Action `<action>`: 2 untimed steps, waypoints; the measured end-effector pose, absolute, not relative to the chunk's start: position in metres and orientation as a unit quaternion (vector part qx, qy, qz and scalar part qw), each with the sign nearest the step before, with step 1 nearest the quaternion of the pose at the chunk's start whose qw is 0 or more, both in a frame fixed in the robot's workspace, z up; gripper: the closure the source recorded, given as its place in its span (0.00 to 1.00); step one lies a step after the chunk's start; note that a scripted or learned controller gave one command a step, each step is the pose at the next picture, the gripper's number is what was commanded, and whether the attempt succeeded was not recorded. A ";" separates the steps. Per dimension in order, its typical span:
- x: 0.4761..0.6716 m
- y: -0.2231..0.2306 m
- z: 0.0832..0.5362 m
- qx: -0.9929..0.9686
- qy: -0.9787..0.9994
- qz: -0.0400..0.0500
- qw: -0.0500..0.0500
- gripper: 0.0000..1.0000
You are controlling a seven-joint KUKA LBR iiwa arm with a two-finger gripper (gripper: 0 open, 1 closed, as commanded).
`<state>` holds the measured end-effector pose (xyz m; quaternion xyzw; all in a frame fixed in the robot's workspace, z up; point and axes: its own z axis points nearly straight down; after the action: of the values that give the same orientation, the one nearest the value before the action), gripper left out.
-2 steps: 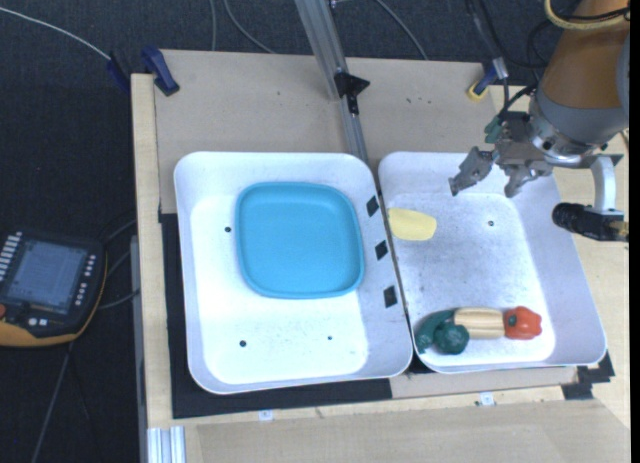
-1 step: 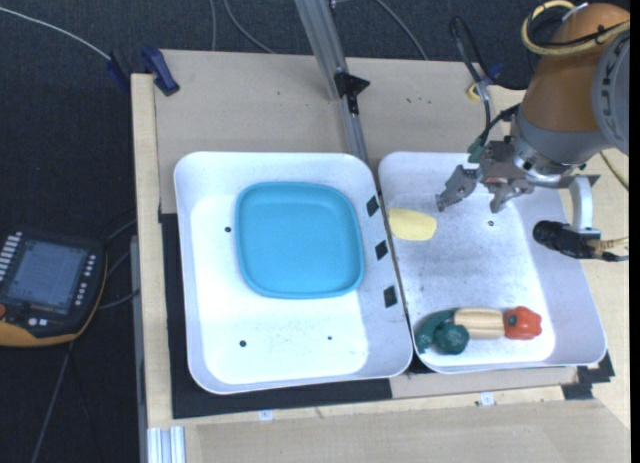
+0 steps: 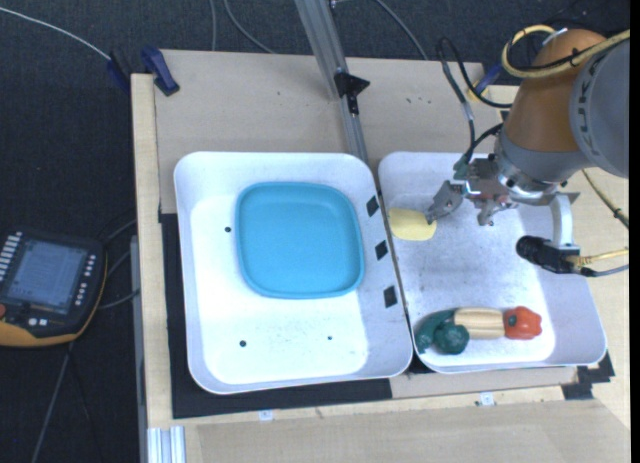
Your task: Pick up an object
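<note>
Blue plate (image 3: 299, 239): lies flat in the left bin (image 3: 205, 351).
Yellow thing (image 3: 411, 225): right bin (image 3: 580, 336), left side, just beside the gripper.
Toys (image 3: 478, 327): 3 in a row, front of right bin.
Gripper (image 3: 461, 207): fingers apart, holding nothing.

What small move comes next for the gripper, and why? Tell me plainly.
Probably a short shift toward the yellow lump in the right bin, then down. The gripper sits just beside the lump, one fingertip at its edge, and nothing shows between its fingers, so it is not yet centred for a grasp.
</note>
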<state>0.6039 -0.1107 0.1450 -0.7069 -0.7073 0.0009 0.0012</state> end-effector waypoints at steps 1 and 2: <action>0.603 -0.110 0.093 -0.707 -0.707 0.001 0.002 0.00; 0.604 -0.110 0.106 -0.707 -0.707 -0.001 -0.001 1.00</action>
<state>0.6045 -0.1103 0.1065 -0.7069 -0.7073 -0.0008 -0.0007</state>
